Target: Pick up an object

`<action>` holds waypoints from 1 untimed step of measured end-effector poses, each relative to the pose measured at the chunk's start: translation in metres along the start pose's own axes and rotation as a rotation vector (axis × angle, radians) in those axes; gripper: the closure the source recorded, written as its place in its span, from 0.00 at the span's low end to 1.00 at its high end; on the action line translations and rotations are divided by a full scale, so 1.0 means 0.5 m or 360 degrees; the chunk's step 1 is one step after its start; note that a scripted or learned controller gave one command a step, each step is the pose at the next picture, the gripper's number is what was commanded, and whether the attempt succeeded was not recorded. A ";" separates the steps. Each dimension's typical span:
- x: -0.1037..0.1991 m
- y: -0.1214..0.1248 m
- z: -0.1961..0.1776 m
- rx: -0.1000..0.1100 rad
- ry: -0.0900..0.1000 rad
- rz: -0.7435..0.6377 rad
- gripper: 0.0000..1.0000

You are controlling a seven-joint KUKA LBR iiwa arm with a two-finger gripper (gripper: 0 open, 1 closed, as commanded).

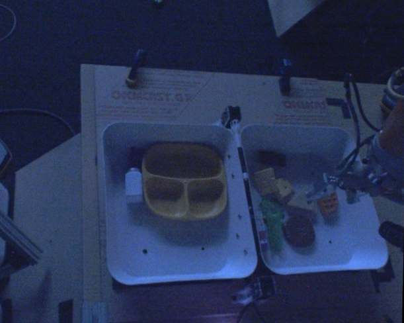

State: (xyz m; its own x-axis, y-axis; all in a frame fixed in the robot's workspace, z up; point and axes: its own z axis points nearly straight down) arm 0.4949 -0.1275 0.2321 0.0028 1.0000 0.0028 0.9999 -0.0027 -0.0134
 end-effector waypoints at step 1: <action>0.000 0.005 -0.012 -0.0020 -0.0003 -0.0004 0.00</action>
